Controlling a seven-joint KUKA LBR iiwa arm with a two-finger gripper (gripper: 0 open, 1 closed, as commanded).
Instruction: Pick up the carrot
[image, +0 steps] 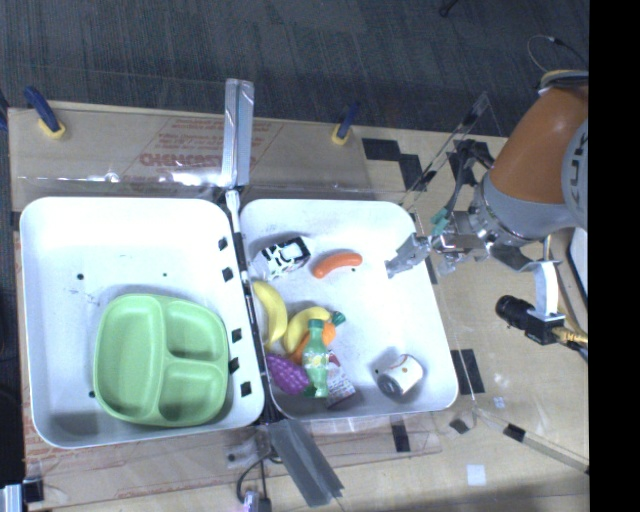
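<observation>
Camera view: approach step, nothing yet grasped. Gripper (403, 260) hovered at right bin (425, 330) edge, finger state impossible to tell. Carrot (337, 263) just leftward, near toy cow (285, 255). Next: reach left, descend.

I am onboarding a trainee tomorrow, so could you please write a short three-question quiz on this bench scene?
1. True or false: the carrot lies in the right bin.
2. What sits in the left bin? A) green divided plate B) banana C) grapes
3. Fill in: the gripper hovers to the carrot's ____ in the camera view.

Key: 1 true; 2 A; 3 right.
</observation>
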